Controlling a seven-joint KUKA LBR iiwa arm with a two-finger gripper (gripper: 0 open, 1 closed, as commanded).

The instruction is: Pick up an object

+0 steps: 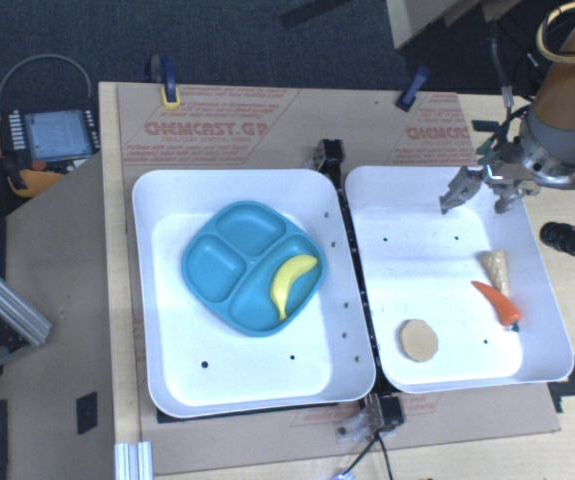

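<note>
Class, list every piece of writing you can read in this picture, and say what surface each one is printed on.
"CHEMCAST GP", red print on the brown protective sheet under the bins, at upper left.
A second red print on the same sheet at upper right, cut off and too blurred to read.
The small screen device at far left: its display is too small to read.

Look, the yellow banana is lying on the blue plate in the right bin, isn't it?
Not quite. The camera view shows the banana lying on the blue plate, but that plate sits in the left bin, not the right one. The right bin has the carrot and cookie.
</note>
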